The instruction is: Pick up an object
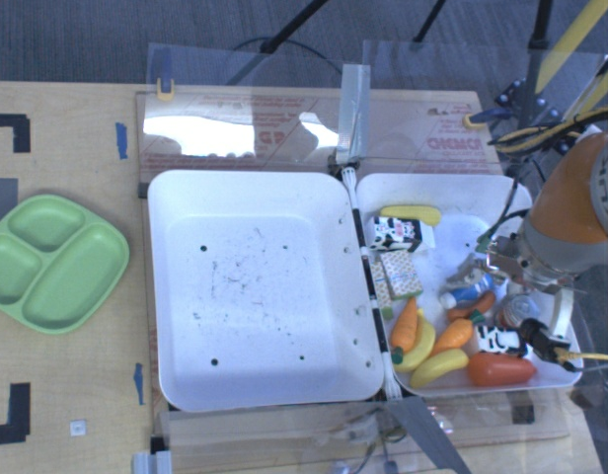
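The right bin (460,233) holds a heap of toy food. At its back lie a yellow banana (411,214) and a black-and-white box (397,233), with a speckled box (397,276) just in front of them. Toward the front are an orange carrot (408,324), a second carrot (452,336), a yellow piece (439,365) and a red piece (499,368). My gripper (498,282) reaches in from the right and hangs low over the bin's right half, directly beside a blue-and-white object (468,291). The wrist hides what lies under it.
The left bin (176,215) is a broad white tray beside the right one. On the wooden bench at far left sits a green divided plate (53,262). Clear plastic walls (245,126) stand behind both bins. Cables and tripod legs crowd the back right.
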You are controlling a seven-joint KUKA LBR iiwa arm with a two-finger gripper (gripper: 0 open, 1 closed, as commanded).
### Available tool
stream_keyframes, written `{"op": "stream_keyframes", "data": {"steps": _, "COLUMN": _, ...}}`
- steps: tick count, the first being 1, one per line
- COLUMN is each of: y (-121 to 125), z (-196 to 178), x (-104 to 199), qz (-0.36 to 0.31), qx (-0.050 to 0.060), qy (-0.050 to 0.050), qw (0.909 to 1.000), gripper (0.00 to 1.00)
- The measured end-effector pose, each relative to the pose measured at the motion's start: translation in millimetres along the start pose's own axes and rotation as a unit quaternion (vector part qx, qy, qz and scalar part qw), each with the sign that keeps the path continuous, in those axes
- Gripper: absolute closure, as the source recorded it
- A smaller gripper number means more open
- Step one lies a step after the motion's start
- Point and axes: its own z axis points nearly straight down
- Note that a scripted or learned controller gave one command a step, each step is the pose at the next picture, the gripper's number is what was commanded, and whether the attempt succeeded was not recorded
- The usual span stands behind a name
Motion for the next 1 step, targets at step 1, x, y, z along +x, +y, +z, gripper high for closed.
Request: {"op": "stream_keyframes", "data": {"steps": 1, "y": 1.0, "z": -10.5, "x": -0.1, "qz": 0.001, "qx": -0.002, "qy": 0.000, "qw": 1.0000, "gripper": 1.00}}
